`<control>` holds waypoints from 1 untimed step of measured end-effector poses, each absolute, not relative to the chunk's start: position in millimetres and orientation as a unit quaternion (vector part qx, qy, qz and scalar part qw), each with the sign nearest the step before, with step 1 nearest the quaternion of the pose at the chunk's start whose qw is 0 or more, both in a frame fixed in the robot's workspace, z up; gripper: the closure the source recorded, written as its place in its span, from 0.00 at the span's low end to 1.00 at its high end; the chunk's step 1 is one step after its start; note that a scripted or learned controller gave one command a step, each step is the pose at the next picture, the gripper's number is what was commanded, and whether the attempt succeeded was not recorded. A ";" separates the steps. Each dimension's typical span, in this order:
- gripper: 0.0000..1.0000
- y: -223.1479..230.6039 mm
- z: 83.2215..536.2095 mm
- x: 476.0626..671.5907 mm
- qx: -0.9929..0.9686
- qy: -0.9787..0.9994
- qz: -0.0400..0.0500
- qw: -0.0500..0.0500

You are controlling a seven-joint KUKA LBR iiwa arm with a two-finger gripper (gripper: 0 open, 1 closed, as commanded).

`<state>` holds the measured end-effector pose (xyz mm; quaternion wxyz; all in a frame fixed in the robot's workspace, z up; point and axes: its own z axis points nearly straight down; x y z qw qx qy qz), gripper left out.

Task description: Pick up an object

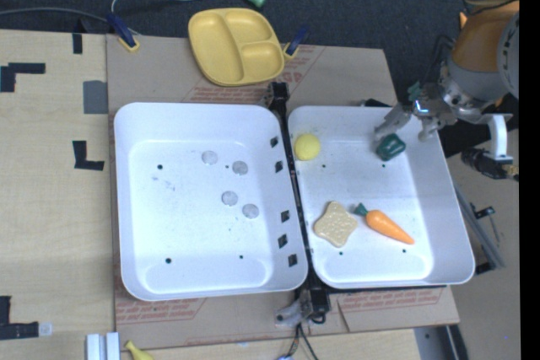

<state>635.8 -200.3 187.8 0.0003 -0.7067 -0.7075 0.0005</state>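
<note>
the grey two-finger gripper (411,120) hangs over the far right corner of the right white bin (447,206), its jaws spread apart and holding nothing. a small dark green block (390,147) lies just below the left fingertip, near the bin's right wall. a round yellow ball (307,147) sits by the divider, well apart. nearer the front lie a tan toast-shaped piece (336,224) and an orange toy carrot (385,222), almost touching. a yellow divided plastic plate (236,45) rests beyond the bins.
</note>
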 end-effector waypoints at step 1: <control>0.00 -213.6 86.9 652.3 -0.707 -0.708 0.000 -0.002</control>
